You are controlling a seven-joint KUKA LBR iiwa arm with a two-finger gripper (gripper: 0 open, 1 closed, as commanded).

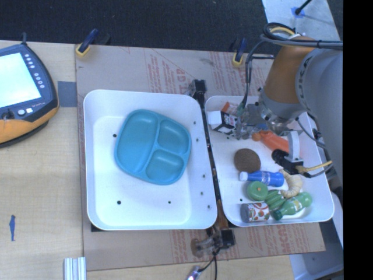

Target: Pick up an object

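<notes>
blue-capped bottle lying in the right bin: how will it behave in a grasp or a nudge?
The blue-capped bottle lies on its side, so a nudge probably rolls it. It looks small and plastic, likely light and rigid. The brown disc and green bottle sit close by, so they may limit rolling and crowd the fingers.

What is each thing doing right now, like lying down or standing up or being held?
Blue divided plate: lying flat, right way up, in the left bin.
Blue-capped bottle: lying on its side in the right bin.
Brown disc: lying flat.
Green bottle: lying on its side.
End effector: down in the right bin.
</notes>
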